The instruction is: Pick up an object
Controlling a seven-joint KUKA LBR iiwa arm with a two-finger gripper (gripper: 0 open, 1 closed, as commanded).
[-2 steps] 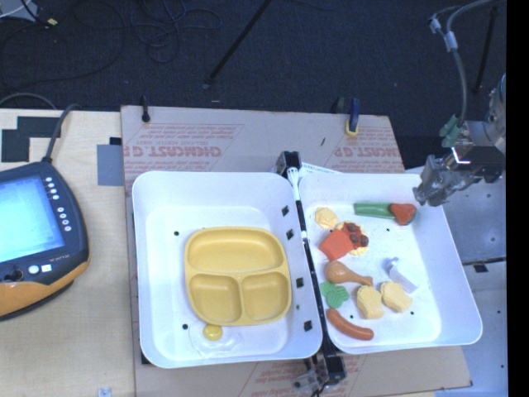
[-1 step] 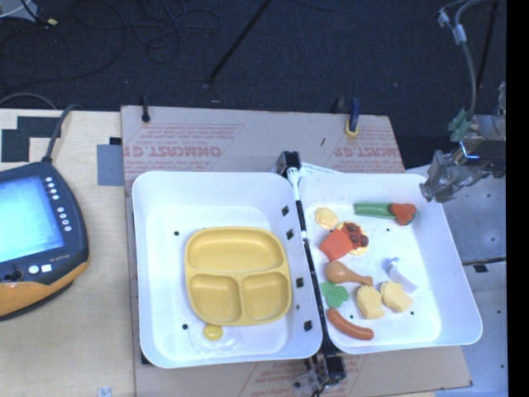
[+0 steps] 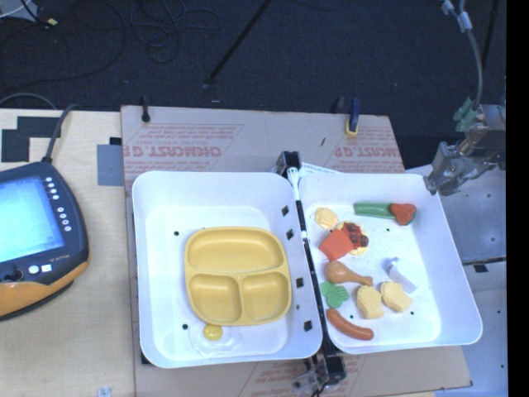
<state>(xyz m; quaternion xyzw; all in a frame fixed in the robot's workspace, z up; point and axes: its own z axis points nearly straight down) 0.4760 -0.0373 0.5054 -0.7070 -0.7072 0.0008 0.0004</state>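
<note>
Right bin (image 3: 450,304), shallow, white: holds a scatter of toy food items, any of which may serve as the object to pick up. Along the far side, a green-stemmed vegetable (image 3: 374,210) lying crosswise with a red piece (image 3: 403,213) touching its right end. Near the left wall, a pale yellow piece (image 3: 326,218); just beside it an orange-red wedge (image 3: 336,244) with a small dark-red cluster (image 3: 358,237) against its right edge. Below these, a brown drumstick (image 3: 345,274) lying aslant; a green leafy piece (image 3: 334,294) just beneath its thick end; a red-orange sausage (image 3: 350,325) nearest the front rim. To the right, a small grey-lilac block (image 3: 392,266), and two tan, bread-like lumps (image 3: 369,302) (image 3: 396,296) side by side, touching or nearly so. Left bin (image 3: 157,222), shallow, white, adjoining the right one along a black-clipped seam: holds a yellow divided tray (image 3: 238,273) with one long compartment at the far side and two smaller ones at the near side; a small yellow round piece (image 3: 212,332) lies on the bin floor just in front of the tray. Both bins rest on a cardboard sheet (image 3: 215,143) with red lettering. Gripper (image 3: 444,176): poised beyond the right bin's far right corner, outside the rim, apart from all items; nothing is seen held in it; whether it is spread or closed cannot be told. Handheld control pendant (image 3: 37,234) with lit screen lies on the bench at far left.
</note>
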